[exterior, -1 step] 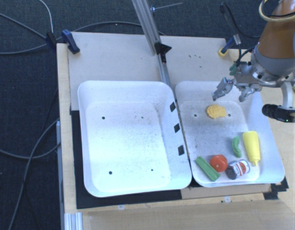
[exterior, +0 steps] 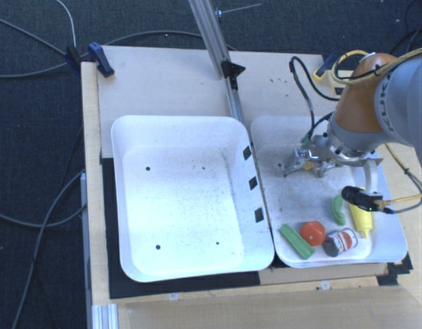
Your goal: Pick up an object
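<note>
Camera view has the gripper [exterior: 305, 162] low in the right bin [exterior: 279, 142], its state unclear, above the tomato [exterior: 312, 233].

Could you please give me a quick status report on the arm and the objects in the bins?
Gripper low over right bin, nothing seen held. Objects clustered at bin's near edge: green block, red ball, yellow piece. Apart from gripper.

Green block [exterior: 296, 241] lying flat, red ball [exterior: 312, 233] beside it, small can [exterior: 341, 241], green pod [exterior: 338, 210], yellow piece [exterior: 361, 218], all below gripper [exterior: 303, 162]
</note>
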